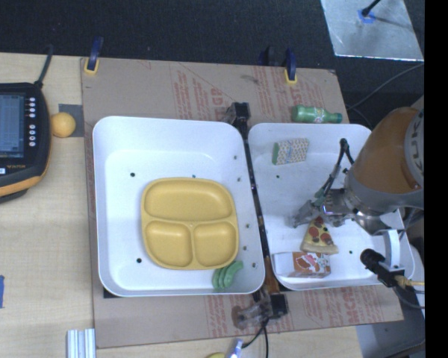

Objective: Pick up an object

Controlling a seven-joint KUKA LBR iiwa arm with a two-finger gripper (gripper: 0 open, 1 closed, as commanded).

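- Two white bins side by side: left bin (112, 200) at 9 o'clock of the bench, right bin (284, 144) at 3 o'clock.
- In the left bin, a yellow divided plate (188, 222) in the middle, a green toy (227, 275) at its 5 o'clock, against the bin wall.
- In the right bin, a pizza slice toy (319, 237) near the centre, a flat printed packet (308, 264) just beside it at 6 o'clock, a small patterned card (290, 151) well apart at 11 o'clock.
- Gripper (311, 213) low in the right bin, at 12 o'clock of the pizza slice, probably placed so for a grasp on it.
- Fingers spread apart, nothing between them; no object lifted yet.
- Outside the bins, a green bottle (316, 115) at 12 o'clock of the right bin.
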